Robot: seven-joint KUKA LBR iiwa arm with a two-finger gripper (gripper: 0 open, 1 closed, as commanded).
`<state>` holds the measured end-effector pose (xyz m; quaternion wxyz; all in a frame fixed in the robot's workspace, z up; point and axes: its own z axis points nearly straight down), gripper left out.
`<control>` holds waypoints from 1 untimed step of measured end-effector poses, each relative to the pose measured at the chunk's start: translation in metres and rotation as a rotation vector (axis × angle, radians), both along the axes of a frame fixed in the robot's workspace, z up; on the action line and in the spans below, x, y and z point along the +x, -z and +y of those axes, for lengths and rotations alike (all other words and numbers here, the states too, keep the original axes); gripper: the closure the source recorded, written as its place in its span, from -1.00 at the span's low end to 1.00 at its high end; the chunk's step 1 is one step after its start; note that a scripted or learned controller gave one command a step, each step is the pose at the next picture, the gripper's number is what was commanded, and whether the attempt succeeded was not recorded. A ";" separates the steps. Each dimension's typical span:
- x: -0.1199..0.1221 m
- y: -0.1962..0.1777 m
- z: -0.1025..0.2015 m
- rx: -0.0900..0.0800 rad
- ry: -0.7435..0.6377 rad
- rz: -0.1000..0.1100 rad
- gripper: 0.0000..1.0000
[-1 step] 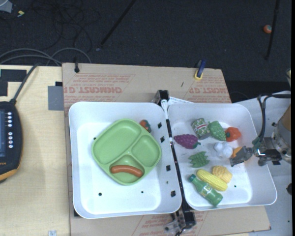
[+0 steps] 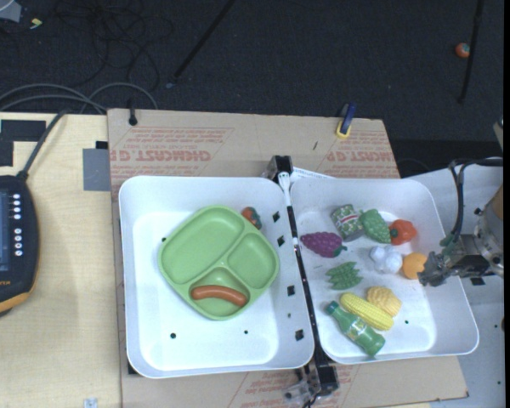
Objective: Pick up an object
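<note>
The left white bin [image 2: 144,330] bears a green divided plastic plate [image 2: 217,257] with a toy sausage [image 2: 220,294] in its near compartment. The right white bin [image 2: 425,330] holds toy foods: purple grapes [image 2: 322,243], yellow corn [image 2: 365,310], an orange ball [image 2: 413,264]. At its right rim hangs the dark gripper [image 2: 433,272], just beside the ball.

A robotics lab is indicated by a teach pendant [image 2: 4,243], loose cables [image 2: 110,24], and two white bins [image 2: 149,347] set on a cardboard-covered bench [image 2: 238,143].

Upside-down red "CHEMCAST GP" print on the cardboard sheet [image 2: 238,147].
</note>
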<state>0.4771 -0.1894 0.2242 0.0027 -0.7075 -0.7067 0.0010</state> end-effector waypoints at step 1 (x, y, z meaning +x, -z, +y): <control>0.001 -0.126 0.032 -0.004 -0.005 -0.017 1.00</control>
